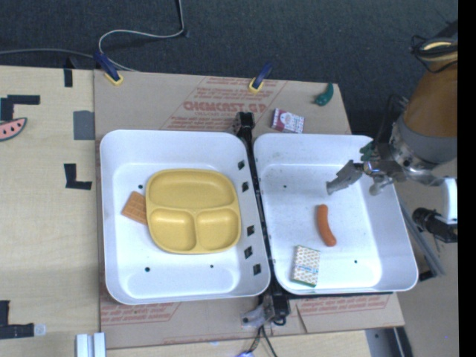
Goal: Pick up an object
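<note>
While the gripper (360, 180) hangs open and holding nothing over the right bin (387, 274), the orange sausage (325, 224) lies just below-left, small box (306, 265) nearby.

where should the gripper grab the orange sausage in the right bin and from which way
Grip the orange sausage across its middle, coming straight down from above. It lies flat on the right bin floor, long and thin, running roughly near-to-far, so the fingers should close across its narrow width. Open floor lies on both sides.
</note>
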Motion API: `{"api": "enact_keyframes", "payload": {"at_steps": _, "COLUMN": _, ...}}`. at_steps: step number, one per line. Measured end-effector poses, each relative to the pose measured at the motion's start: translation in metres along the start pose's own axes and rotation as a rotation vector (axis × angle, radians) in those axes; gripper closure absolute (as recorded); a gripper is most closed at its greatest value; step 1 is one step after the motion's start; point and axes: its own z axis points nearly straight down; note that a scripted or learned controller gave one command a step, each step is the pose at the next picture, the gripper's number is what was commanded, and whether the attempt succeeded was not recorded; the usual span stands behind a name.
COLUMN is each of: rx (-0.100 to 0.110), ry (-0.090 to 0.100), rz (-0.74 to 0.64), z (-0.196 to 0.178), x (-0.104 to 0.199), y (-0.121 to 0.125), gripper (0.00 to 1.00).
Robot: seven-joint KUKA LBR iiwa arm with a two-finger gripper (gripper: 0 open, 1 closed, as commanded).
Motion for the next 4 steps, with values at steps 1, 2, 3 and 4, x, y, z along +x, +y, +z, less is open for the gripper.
{"api": "enact_keyframes", "payload": {"at_steps": 1, "rx": 0.004, "ry": 0.001, "rz": 0.000, "z": 0.144, "x": 0.001, "y": 0.034, "gripper": 0.00}}
{"api": "enact_keyframes", "payload": {"at_steps": 2, "rx": -0.006, "ry": -0.002, "rz": 0.002, "z": 0.165, "x": 0.021, "y": -0.002, "gripper": 0.00}}
{"api": "enact_keyframes", "payload": {"at_steps": 3, "rx": -0.008, "ry": -0.005, "rz": 0.002, "z": 0.155, "x": 0.020, "y": -0.002, "gripper": 1.00}}
{"api": "enact_keyframes", "payload": {"at_steps": 4, "rx": -0.002, "ry": 0.000, "rz": -0.001, "z": 0.062, "x": 0.073, "y": 0.010, "gripper": 1.00}}
